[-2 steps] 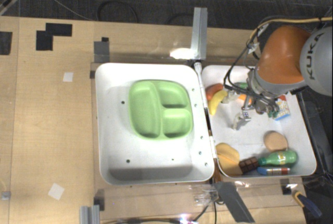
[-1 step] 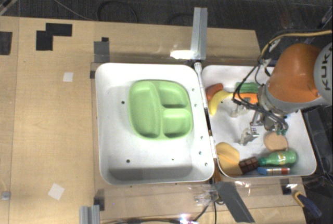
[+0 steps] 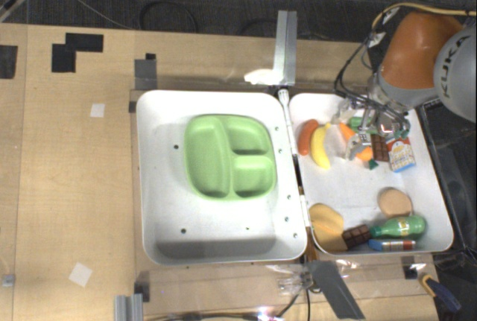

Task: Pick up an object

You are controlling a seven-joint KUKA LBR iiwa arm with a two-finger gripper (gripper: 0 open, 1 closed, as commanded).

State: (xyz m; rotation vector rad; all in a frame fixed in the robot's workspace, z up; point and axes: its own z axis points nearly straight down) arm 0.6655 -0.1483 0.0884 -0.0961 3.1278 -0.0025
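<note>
A pale wooden bench (image 3: 67, 185) runs under a strip of dark carpet at the top, with black square marks toward ten o'clock and two shallow white bins side by side at its middle. The left bin (image 3: 160, 230) carries a green divided tray (image 3: 227, 156), three compartments, lying flat near the bin's centre. The right bin (image 3: 428, 196) is mine to work in. My arm comes in from two o'clock, and my pincer (image 3: 367, 135) hangs over the upper part of that bin amid a small clutter of things; whether its fingers are apart or together I cannot tell, for the wrist and cables hide them. Just at nine o'clock of the pincer lie a yellow banana (image 3: 320, 147) and, touching its far side, an orange-red piece of toy food (image 3: 306, 135). At four o'clock of the pincer sits a small carton with a red and white label (image 3: 402, 155), with a dark brown bar just beside it. Toward the bin's six o'clock edge lie a round tan bun (image 3: 394, 202), a green bottle (image 3: 399, 226) on its side, a red and blue marker (image 3: 391, 244) just below it, a chocolate-brown block (image 3: 356, 236) and a tan flat piece (image 3: 327, 219) at the lower left corner.
</note>
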